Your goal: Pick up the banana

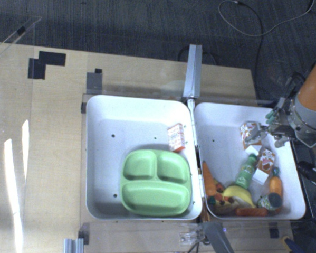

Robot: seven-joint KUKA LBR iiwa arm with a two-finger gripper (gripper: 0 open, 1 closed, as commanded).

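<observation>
Banana (239, 195) wedged among clutter, below-left of tool (271, 129) | tool over right bin's (221, 121) far side | finger state: cannot tell

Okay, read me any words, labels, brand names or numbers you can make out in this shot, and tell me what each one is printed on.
None can be read.
Small red and white packet in the left bin: print too blurred.
Green bottle in the right bin: label too small.
Crumpled wrapper near the gripper: markings blurred.
Banana: no visible sticker.
</observation>
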